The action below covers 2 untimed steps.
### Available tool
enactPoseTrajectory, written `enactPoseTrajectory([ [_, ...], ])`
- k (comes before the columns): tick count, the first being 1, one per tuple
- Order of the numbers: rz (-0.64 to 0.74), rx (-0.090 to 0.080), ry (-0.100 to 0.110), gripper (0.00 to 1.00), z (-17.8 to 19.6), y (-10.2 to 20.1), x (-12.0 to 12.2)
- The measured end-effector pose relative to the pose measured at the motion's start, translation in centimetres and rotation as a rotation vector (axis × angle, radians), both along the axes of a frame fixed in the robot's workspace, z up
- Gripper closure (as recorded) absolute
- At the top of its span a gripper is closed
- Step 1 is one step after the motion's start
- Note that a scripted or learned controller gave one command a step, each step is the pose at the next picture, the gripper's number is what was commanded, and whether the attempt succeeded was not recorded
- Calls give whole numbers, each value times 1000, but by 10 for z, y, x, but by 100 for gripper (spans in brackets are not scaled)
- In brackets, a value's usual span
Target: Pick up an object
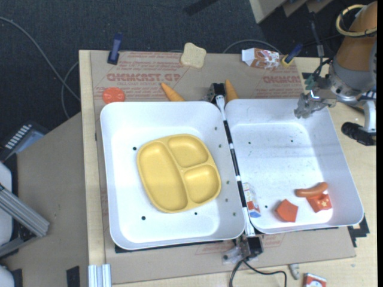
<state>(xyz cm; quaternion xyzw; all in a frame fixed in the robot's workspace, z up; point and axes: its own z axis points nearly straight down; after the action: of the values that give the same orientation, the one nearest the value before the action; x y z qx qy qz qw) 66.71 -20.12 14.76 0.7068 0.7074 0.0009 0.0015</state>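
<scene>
Gripper (308,105) at right bin's (281,160) far edge, grip state unclear; sausage (311,190), near right, looks light, smooth, likely slippery, so pinch across its middle.

- This is a robotics lab, not a home or kitchen: two shallow white bins (170,115) sit side by side on a sheet of printed board laid over the table (365,163).
- A grey robot arm (353,58) reaches in from the right.
- Loose cables (36,46) trail across dark carpet (90,11).
- Toy food is scattered about: a bread slice (192,54), a carrot (172,92).
</scene>
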Motion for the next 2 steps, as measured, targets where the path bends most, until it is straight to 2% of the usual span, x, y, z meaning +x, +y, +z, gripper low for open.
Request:
enactPoseTrajectory([
  [1, 0, 2, 4, 100, -10, 15, -6],
  [2, 1, 0, 1, 100, 1, 15, -5],
])
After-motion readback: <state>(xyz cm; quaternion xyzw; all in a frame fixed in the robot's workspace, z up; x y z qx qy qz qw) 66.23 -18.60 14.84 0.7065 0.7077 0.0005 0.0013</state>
